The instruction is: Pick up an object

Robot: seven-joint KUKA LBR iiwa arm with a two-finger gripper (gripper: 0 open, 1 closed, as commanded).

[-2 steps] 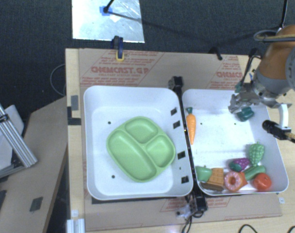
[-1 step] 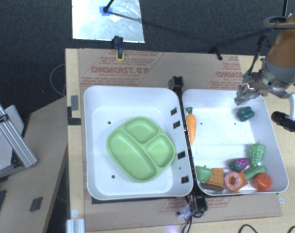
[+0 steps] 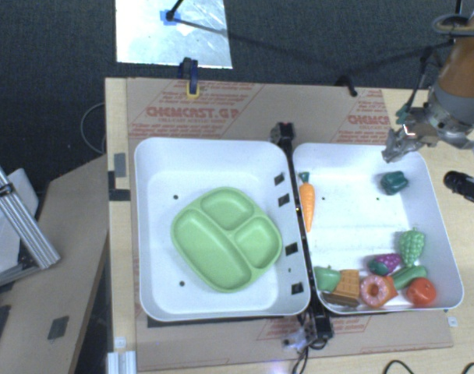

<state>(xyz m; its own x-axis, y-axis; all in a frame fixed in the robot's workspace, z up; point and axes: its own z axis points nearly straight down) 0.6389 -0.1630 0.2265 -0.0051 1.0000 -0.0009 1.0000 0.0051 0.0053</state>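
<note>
The gripper hangs over the right bin's far corner, just above a dark green toy. How wide it stands open I cannot tell, and nothing shows between its tips. This looks like the approach step — next it must drop straight onto the toy and close, clear of the bin wall.

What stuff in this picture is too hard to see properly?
- Arm's gripper: too small and blurry in the camera view.
- Green toy: partly covered by the tan waffle-like toy.
- Dark teal lump: too blurry to identify.
- Pile by the right white bin's front wall: toys overlap.
</note>
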